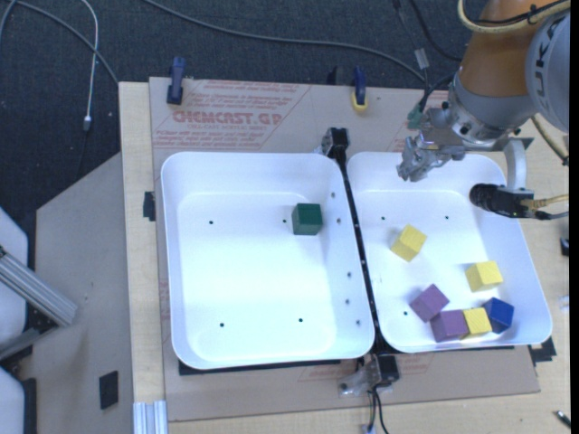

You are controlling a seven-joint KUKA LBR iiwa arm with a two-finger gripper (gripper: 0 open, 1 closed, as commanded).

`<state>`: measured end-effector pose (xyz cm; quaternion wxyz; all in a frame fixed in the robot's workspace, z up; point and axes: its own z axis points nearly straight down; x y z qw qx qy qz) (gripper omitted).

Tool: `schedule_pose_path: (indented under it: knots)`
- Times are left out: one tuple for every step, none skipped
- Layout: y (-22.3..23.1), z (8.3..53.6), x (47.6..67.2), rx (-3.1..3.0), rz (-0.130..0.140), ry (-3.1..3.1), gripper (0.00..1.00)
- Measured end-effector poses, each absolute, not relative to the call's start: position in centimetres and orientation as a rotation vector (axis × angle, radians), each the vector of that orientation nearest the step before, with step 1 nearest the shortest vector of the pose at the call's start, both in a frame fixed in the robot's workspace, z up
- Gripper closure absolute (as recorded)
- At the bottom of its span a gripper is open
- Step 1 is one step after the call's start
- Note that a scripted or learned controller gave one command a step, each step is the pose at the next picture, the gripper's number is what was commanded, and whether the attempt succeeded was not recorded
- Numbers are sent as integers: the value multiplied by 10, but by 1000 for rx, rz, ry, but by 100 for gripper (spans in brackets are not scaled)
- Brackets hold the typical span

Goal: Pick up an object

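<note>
My gripper (414,167) hangs over the far edge of the right bin (514,242), high above its floor, with nothing seen between its fingers. Below it in that bin lie a yellow cube (409,241), a second yellow cube (484,275), two purple cubes (429,301) (449,325), a third yellow cube (477,321) and a blue cube (498,313), the last four clustered at the near right corner. A dark green cube (308,218) sits alone in the left bin (199,269), near its right wall.
A black divider (348,215) runs between the two bins. Blue and yellow clamps (176,77) (359,93) hold a cardboard sheet (235,111) behind the bins. Cables trail across the dark floor at the top left.
</note>
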<state>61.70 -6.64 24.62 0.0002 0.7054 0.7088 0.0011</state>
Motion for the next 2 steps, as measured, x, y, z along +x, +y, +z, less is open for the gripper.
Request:
schedule_pose_path:
  knots:
    - [-11,233,619,2217,1,2227,100]
    - [39,226,611,2217,1,2227,100]
